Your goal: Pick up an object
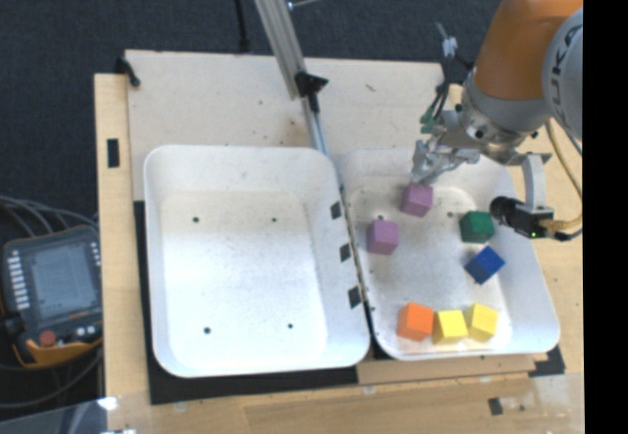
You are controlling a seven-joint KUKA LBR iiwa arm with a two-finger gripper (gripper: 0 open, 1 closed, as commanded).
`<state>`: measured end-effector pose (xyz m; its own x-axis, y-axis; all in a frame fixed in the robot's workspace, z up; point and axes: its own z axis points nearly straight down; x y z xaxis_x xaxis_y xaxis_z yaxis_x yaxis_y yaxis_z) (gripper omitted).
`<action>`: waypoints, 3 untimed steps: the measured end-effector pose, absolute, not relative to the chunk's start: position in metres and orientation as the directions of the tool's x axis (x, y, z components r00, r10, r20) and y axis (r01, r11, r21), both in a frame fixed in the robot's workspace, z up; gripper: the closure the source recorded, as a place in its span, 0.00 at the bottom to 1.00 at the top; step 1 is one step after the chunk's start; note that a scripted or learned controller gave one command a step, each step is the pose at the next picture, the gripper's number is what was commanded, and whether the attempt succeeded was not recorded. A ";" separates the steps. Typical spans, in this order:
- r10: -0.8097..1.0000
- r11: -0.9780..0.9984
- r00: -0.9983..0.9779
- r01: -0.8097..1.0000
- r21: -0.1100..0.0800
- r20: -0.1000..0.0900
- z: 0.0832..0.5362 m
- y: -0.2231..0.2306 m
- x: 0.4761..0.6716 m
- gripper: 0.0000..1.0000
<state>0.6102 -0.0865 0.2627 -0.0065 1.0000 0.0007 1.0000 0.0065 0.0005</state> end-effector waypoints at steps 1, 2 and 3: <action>1.000 0.006 -0.006 1.000 -0.001 0.000 0.251 -0.038 0.603 1.00; 1.000 0.008 -0.008 1.000 -0.001 0.002 0.255 0.017 0.595 1.00; 1.000 0.008 -0.008 1.000 0.001 0.002 0.255 0.074 0.604 1.00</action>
